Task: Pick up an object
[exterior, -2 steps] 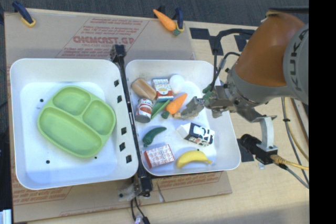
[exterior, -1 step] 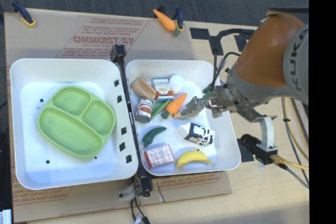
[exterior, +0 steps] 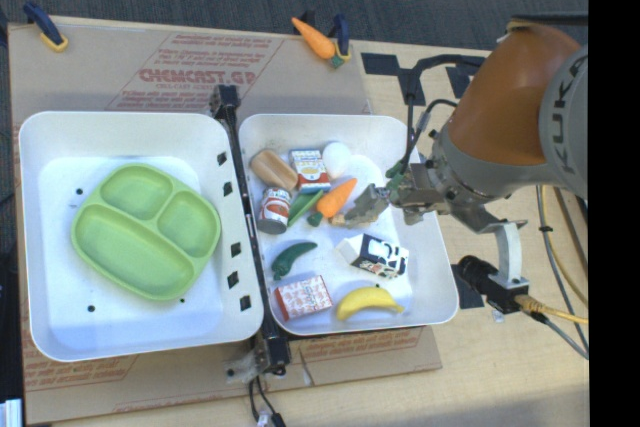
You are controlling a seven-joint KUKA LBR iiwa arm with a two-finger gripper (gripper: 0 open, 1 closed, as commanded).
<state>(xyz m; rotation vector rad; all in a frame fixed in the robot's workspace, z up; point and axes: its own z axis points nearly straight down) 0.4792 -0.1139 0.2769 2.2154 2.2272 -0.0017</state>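
The right bin (exterior: 425, 300) holds several toy foods: a brown bread roll (exterior: 273, 167), a small carton (exterior: 308, 168), a white egg (exterior: 337, 155), a carrot (exterior: 337, 197), a can (exterior: 275, 210), a green pepper (exterior: 292, 258), a black-and-white carton (exterior: 376, 256), a red packet (exterior: 303, 296) and a banana (exterior: 368, 301). My gripper (exterior: 370, 204) is low over the right bin's right side, just right of the carrot and above the black-and-white carton. Nothing is visibly held.
The left bin (exterior: 40, 315) holds a green divided plate (exterior: 146, 229). Another orange carrot (exterior: 317, 39) lies on the cardboard behind the bins, near a blue clamp (exterior: 341, 33). The arm's orange band (exterior: 505, 95) overhangs the right bin's right rim.
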